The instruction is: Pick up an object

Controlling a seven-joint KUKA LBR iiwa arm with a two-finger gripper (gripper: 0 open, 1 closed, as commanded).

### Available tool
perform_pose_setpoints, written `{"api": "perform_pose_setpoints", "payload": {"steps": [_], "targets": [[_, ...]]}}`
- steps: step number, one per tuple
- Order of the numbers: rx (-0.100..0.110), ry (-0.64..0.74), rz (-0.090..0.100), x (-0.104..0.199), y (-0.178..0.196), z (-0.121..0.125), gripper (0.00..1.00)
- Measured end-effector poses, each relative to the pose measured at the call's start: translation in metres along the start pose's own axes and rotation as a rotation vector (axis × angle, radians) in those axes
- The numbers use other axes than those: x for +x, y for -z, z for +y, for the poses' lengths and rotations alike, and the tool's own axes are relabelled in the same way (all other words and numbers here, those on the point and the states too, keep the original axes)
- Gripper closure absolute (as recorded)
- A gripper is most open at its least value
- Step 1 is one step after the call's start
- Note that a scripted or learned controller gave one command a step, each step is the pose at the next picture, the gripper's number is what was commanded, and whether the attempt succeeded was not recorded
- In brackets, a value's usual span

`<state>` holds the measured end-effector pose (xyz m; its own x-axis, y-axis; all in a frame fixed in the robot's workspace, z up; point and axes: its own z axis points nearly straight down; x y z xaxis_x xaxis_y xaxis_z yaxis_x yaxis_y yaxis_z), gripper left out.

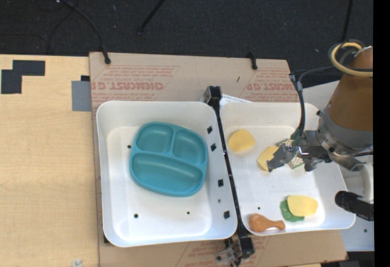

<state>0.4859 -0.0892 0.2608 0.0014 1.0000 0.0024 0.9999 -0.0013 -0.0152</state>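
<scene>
Gripper [281, 158], grip hard to tell, low beside yellow chunk [266, 158] mid right bin [244, 114]; likely light, stiff, a bit slippery, best pinched across narrow sides.

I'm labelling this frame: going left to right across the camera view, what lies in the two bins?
Teal divided plate → round yellow piece → orange drumstick toy → gripper beside a yellow chunk → yellow-and-green toy.
</scene>
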Motion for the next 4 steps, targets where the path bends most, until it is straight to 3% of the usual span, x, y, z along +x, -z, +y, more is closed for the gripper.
{"api": "perform_pose_setpoints", "payload": {"steps": [1,2,4], "targets": [[-0.011,0.002,-0.001,0.0,0.005,0.002,0.0],[-0.005,0.002,0.0,0.001,-0.057,0.007,0.0],[-0.006,0.001,0.0,-0.002,-0.145,0.009,0.0]]}}
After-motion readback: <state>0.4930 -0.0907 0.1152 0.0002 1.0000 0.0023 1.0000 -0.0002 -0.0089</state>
